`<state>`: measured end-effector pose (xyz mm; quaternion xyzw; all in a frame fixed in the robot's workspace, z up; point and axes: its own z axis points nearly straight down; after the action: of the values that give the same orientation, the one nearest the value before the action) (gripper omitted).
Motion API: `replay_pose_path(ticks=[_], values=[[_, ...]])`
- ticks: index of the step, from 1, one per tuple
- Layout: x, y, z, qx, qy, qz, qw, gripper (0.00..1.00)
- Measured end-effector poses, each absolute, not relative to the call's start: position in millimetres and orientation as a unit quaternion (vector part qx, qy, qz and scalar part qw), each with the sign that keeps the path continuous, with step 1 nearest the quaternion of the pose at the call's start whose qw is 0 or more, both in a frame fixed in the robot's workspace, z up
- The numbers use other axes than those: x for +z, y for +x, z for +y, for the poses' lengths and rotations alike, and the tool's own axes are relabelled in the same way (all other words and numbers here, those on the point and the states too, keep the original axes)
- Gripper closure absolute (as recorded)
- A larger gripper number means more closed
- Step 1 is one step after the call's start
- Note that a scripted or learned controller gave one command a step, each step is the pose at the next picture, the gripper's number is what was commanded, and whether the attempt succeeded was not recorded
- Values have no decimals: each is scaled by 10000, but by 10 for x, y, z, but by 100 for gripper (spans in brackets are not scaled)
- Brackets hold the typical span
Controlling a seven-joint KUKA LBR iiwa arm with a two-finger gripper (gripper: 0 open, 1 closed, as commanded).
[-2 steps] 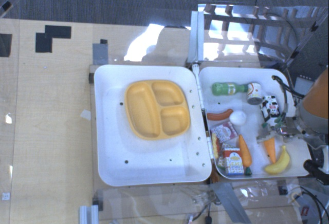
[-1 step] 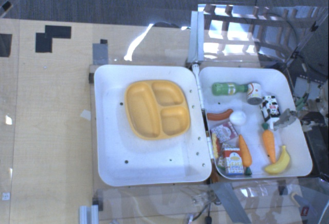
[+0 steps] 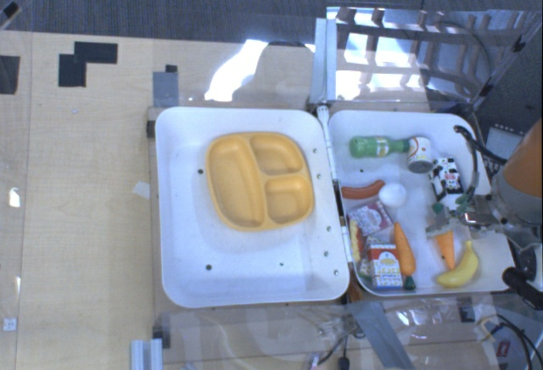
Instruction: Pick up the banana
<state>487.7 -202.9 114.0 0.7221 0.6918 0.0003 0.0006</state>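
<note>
Lowest in the frame, inside the right bin (image 3: 475, 124), lie one banana (image 3: 459, 270) at the lower right corner and one small carton (image 3: 386, 266) with a red and blue label near the bin's bottom edge. Between them are two carrots: a longer one (image 3: 404, 249) just right of the carton and a shorter one (image 3: 446, 248) just upper left of the banana, close to its tip. Above the carton sits one crinkled packet (image 3: 370, 221), with one white ball (image 3: 392, 194) at its upper right and one sausage (image 3: 363, 188) lying level just left of the ball. Along the top of this bin lie one green bottle (image 3: 379, 146) on its side, one grey can (image 3: 419, 154) at its right end, and one black and white toy (image 3: 446, 175) lower right of the can.

One left bin (image 3: 182, 275) fills the middle of the frame and holds one yellow tray (image 3: 260, 180) with three compartments.

At the right edge the arm's gripper (image 3: 462, 214) hovers above the banana and right of the short carrot; how far its fingers are parted I cannot tell, and nothing is seen between them.
</note>
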Motion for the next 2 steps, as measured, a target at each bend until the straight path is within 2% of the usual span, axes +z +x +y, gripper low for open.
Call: replay_pose_path(ticks=[1, 2], values=[[2058, 4889, -2029, 11, 6750, 7379, 26, 0], [963, 4889, -2053, 11, 6483, 7614, 24, 0]])
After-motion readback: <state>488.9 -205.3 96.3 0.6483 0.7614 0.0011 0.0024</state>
